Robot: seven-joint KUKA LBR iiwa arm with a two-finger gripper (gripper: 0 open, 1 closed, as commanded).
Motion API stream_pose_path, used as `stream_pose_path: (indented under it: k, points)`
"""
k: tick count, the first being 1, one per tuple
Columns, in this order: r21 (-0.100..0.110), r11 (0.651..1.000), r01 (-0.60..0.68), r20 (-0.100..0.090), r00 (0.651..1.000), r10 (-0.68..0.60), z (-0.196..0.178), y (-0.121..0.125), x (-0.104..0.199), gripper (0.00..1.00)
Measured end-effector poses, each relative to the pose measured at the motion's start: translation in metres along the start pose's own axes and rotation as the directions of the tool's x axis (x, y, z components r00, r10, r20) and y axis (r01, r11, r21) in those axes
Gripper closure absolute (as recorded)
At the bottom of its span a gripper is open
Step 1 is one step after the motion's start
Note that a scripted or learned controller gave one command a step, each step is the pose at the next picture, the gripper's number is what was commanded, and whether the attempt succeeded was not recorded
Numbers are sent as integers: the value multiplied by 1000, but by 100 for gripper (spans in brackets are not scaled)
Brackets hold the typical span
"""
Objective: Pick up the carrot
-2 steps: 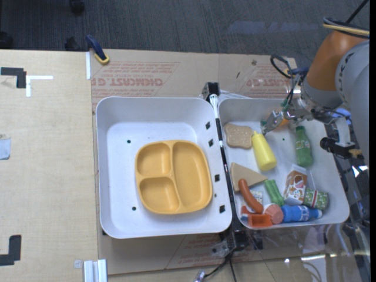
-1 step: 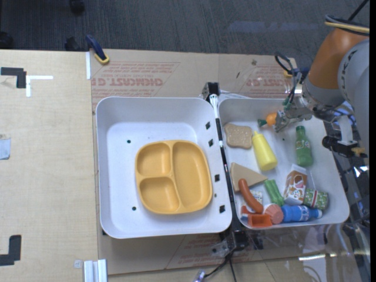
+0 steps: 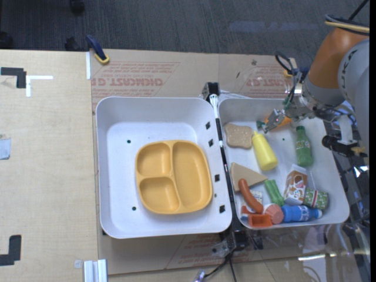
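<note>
**benchwatcher:** While the arm [image 3: 338, 63] leans in over the right bin's [image 3: 335, 175] far edge, the gripper [image 3: 276, 120] sits low near that bin's far-left part, and something small and orange with a green end is right at its tip. Looks like the carrot [image 3: 274, 121], but can't tell if the jaws are pinching it or just resting beside it, too small and blurry

**kuka_fan:** Agreed, can't call it. What else is in that bin?

**benchwatcher:** Slice of bread [image 3: 238, 136] by the left wall, yellow bottle [image 3: 264, 151] just beside it, green bottle [image 3: 304, 146] toward the right wall. Near edge is crowded: cheese wedge [image 3: 245, 174], hot dog [image 3: 252, 198], blue bottle [image 3: 301, 213], a few packets

**kuka_fan:** And the left bin [image 3: 108, 157]?

**benchwatcher:** Holds a yellow divided plate [image 3: 174, 176], sitting about in the middle. Both bins rest on a cardboard sheet [image 3: 147, 75] over a pale wood bench [image 3: 47, 157]. Dark carpet [image 3: 194, 10] beyond the far edge, with a chair's wheel [image 3: 77, 5] showing at the top left
</note>
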State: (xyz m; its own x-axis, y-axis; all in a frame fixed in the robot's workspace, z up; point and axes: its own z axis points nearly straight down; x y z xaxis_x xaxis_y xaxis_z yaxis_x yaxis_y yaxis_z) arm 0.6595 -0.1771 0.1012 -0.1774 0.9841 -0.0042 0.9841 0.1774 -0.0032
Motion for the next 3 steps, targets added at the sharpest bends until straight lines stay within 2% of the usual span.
stream_pose_path:
  k: [1,2,3]
  points:
    - [18,935,-353,-43,934,354,8,1,-19,0]
    - [-1,785,-620,-3,785,620,-43,-7,-37,0]
    - [-10,796,-605,-16,796,605,3,-8,-25,0]
